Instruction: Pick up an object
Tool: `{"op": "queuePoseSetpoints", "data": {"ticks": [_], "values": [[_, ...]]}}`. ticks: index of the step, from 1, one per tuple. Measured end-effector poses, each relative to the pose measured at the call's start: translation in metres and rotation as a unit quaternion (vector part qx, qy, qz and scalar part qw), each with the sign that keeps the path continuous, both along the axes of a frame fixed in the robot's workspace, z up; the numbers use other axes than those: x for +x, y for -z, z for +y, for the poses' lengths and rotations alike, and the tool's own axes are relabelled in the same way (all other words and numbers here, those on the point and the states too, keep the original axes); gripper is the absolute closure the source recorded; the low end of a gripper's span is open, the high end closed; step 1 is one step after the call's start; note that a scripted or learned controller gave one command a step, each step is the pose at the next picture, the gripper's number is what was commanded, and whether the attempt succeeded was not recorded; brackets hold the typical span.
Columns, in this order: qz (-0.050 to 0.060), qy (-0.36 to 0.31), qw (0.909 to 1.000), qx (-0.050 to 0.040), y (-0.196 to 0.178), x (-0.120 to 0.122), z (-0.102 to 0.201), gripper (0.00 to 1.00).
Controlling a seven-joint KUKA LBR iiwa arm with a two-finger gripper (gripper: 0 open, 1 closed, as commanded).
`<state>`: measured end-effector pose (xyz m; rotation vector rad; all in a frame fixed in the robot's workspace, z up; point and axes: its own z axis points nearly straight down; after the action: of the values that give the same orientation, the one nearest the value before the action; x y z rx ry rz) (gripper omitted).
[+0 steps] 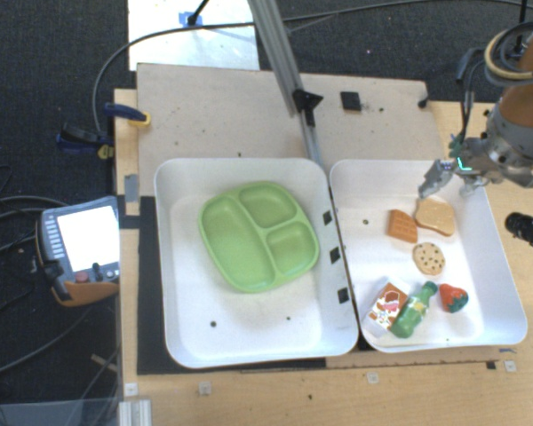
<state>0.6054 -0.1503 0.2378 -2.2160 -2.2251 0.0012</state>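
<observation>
Two white bins (249,349) sit on a wooden bench (249,105) over dark carpet (35,51); the gripper (444,177) hangs with parted, empty fingers above the toast slice (435,216).

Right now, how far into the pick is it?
Early. Done: the tool is over the right bin's top edge, near the toast. In hand: I see nothing between its fingers. Left: descend, grasp, lift. The cracker, cookie, bottle, carton and strawberry lie untouched in the bin.
</observation>
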Motion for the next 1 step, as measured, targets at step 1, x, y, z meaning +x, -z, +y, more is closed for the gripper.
{"op": "queuePoseSetpoints", "data": {"ticks": [1], "values": [[-0.002, 0.000, 1.0000, -0.0003, -0.0015, 0.0008, 0.0000, 0.00]]}}
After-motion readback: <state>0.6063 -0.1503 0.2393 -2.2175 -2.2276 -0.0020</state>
